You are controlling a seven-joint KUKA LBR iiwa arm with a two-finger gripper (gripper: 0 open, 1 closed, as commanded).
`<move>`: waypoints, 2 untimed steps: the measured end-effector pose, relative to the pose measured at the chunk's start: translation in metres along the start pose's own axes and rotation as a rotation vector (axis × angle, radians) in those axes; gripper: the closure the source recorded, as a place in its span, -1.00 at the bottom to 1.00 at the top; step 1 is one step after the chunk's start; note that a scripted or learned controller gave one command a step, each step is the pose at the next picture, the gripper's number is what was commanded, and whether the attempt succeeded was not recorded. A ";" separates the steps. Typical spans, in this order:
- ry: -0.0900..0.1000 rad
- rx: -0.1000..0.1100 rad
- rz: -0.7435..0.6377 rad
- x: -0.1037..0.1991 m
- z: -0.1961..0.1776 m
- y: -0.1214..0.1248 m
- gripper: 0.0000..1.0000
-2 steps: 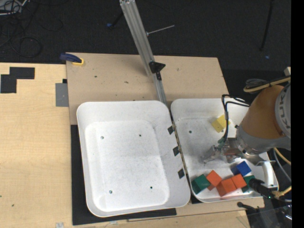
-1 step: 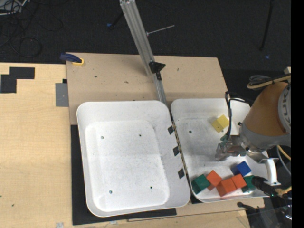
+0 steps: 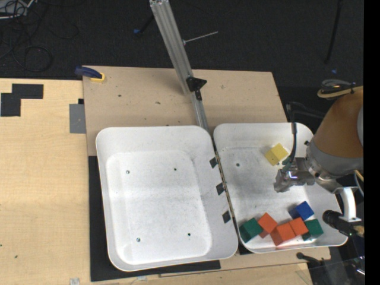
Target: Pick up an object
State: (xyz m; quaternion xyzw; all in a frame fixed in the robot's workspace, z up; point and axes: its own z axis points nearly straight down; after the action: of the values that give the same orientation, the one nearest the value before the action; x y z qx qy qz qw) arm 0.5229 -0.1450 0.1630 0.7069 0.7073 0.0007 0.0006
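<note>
Wooden bench [image 3: 148, 100] under me carries two white bins — the left bin [image 3: 113, 153] and the right bin [image 3: 237, 141]. My gripper [image 3: 287, 178] hangs over the right bin's middle, near its right edge; whether it is apart or together I cannot tell. A yellow block [image 3: 276, 154] lies just beside it toward the far edge. Along the near edge cluster orange blocks [image 3: 280, 229], green blocks [image 3: 252, 228] and a blue block [image 3: 302, 210].

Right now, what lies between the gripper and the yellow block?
Nothing: in the camera view, bare white bin floor separates the gripper from the yellow block.
</note>
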 end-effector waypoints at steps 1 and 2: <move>-0.001 -0.001 0.000 -0.001 -0.044 0.001 1.00; 0.003 0.004 -0.003 0.047 -0.056 -0.006 1.00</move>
State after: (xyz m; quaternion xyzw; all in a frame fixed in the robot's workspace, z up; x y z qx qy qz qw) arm 0.5173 -0.0976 0.2194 0.7057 0.7085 0.0003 -0.0020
